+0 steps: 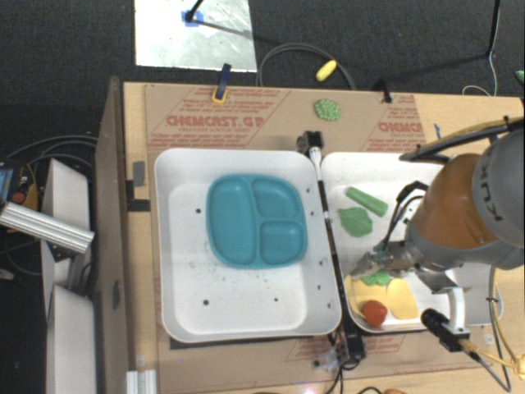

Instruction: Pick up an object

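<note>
Claw (379,261) is hovering low in the right bin (385,167), over a small bright green piece (377,278) lying against a yellow piece (400,300), with a red piece (374,311) just beside them. Whether it is gripping anything I cannot tell. That green piece is looking like light, stiff, smooth plastic, likely slippery, so pinching across its narrow width seems wisest.
</note>
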You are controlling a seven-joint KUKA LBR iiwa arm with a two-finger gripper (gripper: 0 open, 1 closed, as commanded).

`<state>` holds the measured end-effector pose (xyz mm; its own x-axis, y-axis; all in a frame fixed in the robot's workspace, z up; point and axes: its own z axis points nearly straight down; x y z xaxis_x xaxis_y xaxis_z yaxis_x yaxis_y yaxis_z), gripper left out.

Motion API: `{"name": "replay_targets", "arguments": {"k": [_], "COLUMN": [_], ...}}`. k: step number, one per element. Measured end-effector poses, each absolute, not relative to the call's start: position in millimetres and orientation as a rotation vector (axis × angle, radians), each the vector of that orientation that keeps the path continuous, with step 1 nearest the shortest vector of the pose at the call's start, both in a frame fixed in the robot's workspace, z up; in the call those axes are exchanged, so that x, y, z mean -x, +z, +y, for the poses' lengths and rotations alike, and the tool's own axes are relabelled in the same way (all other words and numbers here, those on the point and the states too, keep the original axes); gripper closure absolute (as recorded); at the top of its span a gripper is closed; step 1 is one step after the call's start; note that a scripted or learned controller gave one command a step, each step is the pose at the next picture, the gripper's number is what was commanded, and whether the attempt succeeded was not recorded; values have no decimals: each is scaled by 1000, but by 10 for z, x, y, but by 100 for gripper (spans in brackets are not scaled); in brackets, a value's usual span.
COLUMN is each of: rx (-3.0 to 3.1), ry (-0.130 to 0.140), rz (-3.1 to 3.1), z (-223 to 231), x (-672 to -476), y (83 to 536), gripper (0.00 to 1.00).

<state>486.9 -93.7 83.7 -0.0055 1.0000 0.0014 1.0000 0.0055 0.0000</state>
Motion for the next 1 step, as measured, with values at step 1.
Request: {"name": "replay_targets", "arguments": {"k": [1], "rx": [2219], "ry": [-5], "rz": [-2227], "z": [-952], "x": [-4882], "y": [949], "gripper": [100]}}
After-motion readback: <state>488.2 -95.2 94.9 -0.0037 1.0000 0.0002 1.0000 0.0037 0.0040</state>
